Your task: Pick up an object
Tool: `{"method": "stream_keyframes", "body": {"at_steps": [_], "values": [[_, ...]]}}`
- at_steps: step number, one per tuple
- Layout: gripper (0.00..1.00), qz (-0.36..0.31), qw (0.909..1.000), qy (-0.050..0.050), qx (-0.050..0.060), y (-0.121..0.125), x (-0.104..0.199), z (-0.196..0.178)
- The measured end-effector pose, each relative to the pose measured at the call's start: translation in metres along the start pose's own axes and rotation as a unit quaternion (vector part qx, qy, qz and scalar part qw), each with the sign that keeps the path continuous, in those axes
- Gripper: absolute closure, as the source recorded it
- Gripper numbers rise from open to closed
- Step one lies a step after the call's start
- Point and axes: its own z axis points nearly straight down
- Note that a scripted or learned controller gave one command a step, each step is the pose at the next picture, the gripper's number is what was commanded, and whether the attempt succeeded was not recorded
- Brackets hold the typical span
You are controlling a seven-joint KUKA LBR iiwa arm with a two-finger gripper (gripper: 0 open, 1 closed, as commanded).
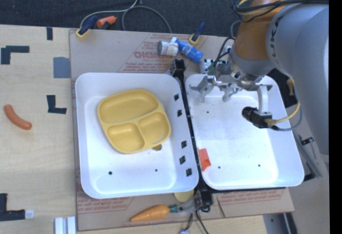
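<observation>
the yellow divided plate (134,119) lies flat in the left bin (88,174), toward its far side. the gripper (215,90) hovers over the right bin's (288,174) far-left corner, fingers spread open on nothing. the plate looks like light, stiff, smooth plastic; its raised rim seems the best hold.

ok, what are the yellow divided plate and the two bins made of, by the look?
Yellow divided plate: likely moulded plastic, matte; uniform colour, rounded compartment ridges, soft sheen. Left bin and right bin: probably thin formed plastic, smooth white; rounded corners and rolled rims. Could be coated metal; can't tell.
</observation>
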Motion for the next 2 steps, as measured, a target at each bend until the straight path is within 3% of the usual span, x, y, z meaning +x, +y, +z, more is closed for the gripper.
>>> {"method": "stream_keyframes", "body": {"at_steps": [1,2], "values": [[0.00,-0.002,1.0000,0.000,-0.002,0.024,-0.040,0.103],[1.00,-0.003,1.0000,0.000,-0.003,0.025,-0.039,0.088]]}}
